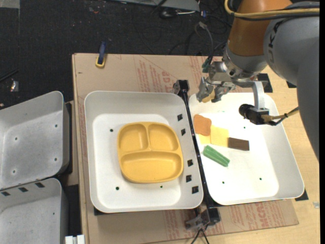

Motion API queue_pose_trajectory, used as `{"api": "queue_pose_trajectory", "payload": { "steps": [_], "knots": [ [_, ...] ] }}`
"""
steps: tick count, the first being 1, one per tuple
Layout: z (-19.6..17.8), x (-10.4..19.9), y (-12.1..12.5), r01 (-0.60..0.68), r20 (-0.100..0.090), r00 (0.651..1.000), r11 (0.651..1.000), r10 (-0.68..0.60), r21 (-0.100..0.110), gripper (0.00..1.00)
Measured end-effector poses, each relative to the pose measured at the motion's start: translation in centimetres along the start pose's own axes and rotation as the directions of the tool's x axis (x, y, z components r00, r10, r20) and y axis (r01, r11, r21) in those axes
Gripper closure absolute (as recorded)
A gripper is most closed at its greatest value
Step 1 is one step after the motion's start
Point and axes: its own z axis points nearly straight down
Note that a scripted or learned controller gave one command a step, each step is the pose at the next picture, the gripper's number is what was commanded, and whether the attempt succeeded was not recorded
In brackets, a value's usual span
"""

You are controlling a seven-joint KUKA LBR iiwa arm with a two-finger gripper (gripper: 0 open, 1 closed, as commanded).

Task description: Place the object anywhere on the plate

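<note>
Fingers point(209, 92) of the gripper point(212, 94) hang slightly parted, gripping nothing, above the right bin's point(264, 187) far-left corner. Within that bin lie an orange piece point(202, 124), yellow block point(219, 135), brown bar point(238, 144) and green piece point(216, 155); the yellow plate point(150, 152) sits left of it.

Two shallow white bins sat side by side on the tabletop point(132, 65), left bin point(96, 151) and right bin point(274, 182) touching along a black divider point(192, 136). A blue-and-yellow clamp point(101, 55) gripped the board's far edge. Off to the left lay two grey perforated trays point(28, 136), and cables point(183, 6) trailed across the dark floor behind.
</note>
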Motion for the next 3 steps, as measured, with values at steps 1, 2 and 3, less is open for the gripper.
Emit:
{"api": "queue_pose_trajectory", "payload": {
  "steps": [1, 2, 3],
  "knots": [
    [-0.8, 5.6, -1.0, 0.001, 0.0, 1.0, 1.0, -0.001, -0.002, 1.0],
    [0.8, 10.9, -1.8, 0.0, 0.001, 1.0, 1.0, 0.0, 0.0, 1.0],
    [0.6, 16.5, -1.8, 0.001, 0.0, 1.0, 1.0, -0.001, -0.004, 1.0]
  ]
}}
